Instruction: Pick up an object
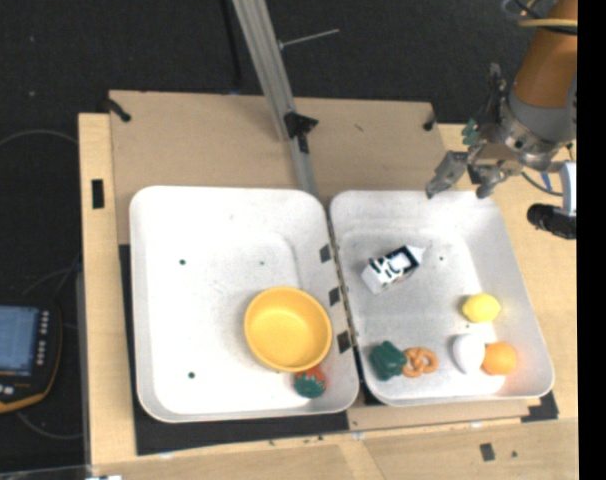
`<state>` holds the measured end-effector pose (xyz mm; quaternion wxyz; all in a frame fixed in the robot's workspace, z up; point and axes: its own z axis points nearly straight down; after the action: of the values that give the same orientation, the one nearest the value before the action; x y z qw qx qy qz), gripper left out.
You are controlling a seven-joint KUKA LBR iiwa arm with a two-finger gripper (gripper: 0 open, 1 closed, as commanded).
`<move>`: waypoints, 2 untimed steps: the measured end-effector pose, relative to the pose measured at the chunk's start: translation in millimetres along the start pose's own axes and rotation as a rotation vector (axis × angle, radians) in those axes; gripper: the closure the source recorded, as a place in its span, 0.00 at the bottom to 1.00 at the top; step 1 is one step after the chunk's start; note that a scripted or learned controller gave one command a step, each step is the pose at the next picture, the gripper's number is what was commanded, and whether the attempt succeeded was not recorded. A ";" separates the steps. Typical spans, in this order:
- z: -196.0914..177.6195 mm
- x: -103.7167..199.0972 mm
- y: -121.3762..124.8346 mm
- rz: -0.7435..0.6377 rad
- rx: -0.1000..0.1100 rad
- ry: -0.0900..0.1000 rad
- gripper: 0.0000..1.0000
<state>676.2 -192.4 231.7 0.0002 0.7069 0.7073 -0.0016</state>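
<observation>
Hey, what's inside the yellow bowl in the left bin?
The yellow bowl shows only its own yellow inside. A small red and green thing lies beside it, partly hidden by its rim.

I see even, fairly bright overhead light on the two white bins [233, 238], which look nearly washed out, with grainy speckle. Shadows around them are soft and short. The floor beyond the bins falls very dark. Focus is slightly soft throughout, the picture low-resolution.
</observation>
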 end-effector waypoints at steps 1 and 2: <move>59.8 -0.7 -8.8 0.001 0.003 0.001 0.00; 108.3 -8.3 -16.8 0.001 0.002 0.001 0.00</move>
<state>659.2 -200.9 123.4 -0.0006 0.7073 0.7069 -0.0020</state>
